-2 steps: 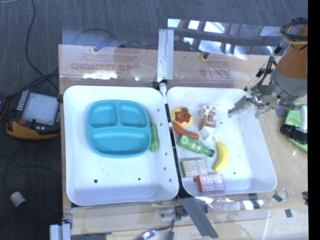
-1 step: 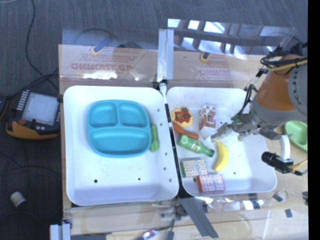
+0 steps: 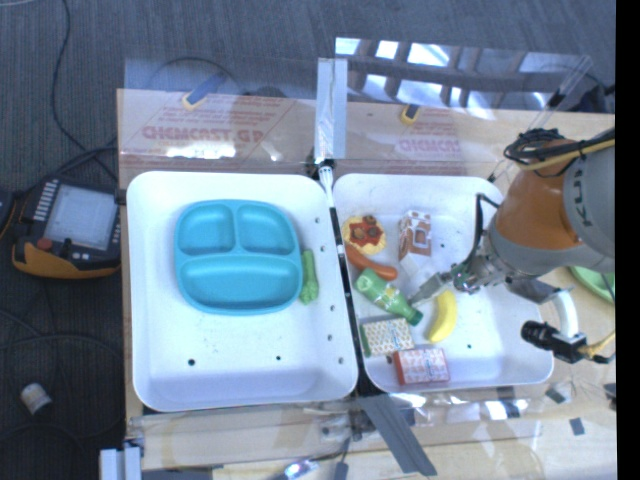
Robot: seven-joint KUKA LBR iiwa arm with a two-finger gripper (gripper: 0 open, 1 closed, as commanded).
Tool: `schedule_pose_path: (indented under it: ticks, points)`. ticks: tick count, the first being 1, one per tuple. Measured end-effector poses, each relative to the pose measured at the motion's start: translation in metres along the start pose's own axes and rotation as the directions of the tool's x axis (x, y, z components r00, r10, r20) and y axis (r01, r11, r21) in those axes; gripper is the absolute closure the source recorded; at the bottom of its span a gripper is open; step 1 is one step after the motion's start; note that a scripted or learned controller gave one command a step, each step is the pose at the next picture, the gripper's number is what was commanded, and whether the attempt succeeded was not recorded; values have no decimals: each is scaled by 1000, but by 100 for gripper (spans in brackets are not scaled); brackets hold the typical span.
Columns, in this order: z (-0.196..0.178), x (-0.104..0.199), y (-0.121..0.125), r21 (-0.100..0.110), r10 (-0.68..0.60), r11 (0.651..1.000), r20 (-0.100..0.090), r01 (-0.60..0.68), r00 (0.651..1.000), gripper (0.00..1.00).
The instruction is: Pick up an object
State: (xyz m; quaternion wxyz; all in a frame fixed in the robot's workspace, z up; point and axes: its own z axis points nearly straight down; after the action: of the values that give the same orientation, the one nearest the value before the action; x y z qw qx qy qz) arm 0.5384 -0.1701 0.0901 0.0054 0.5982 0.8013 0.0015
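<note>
My gripper (image 3: 441,284) is low in the right bin (image 3: 505,363), reaching in from the right under the orange wrist band. Its tip lies between a green bottle (image 3: 386,298) to its left and a yellow banana (image 3: 443,317) just below it. I see nothing clearly held. A round pizza toy (image 3: 364,233) and an orange carrot-like piece (image 3: 372,265) sit further left. A small brown-and-white carton (image 3: 415,234) stands above the tip.
A green-patterned box (image 3: 385,335) and a red box (image 3: 421,366) lie at the right bin's front. The left bin (image 3: 160,368) holds a blue divided plate (image 3: 239,254) with a green pod (image 3: 309,276) beside it. Cables run by the arm at the right.
</note>
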Motion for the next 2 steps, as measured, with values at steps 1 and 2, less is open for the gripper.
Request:
schedule_pose_path:
  ticks: [1, 2]
  points:
    - [-1, -10, -29, -4, -8, 1000, 1, 8, 1000, 0]
    - [-11, -9, -28, -5, -8, 1000, -1, 8, 1000, 100]
